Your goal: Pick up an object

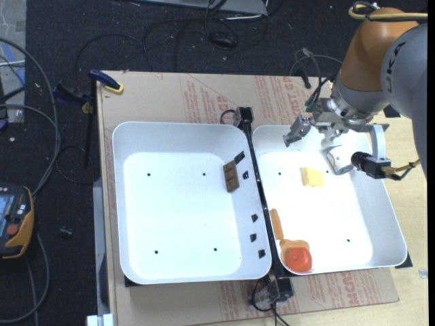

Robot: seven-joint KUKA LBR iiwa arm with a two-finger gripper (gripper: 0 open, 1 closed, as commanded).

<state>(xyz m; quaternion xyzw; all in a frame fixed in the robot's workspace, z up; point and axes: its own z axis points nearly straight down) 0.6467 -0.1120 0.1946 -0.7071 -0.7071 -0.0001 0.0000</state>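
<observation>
The arm comes in from the right, grey with its orange band, and its pincer hangs over the far edge of the right bin. From where I stand the two fingers look spread apart, one dark tip towards the left bin and a paler one beside it to the right, with nothing between them; it has hold of nothing.

Just below the pincer, a little nearer to me and slightly to its right, a small yellow block lies flat on the floor of the right bin, apart from the fingers. Farther from the pincer, down at the near left corner of that same bin, a red ball sits against the wall, touching an orange stick that runs along the divider between the bins.

To the left of the pincer, across the divider, a small brown bar rests on the sloping right wall of the left bin. A black cable loops off the wrist to the pincer's right, over the bin's far right rim
</observation>
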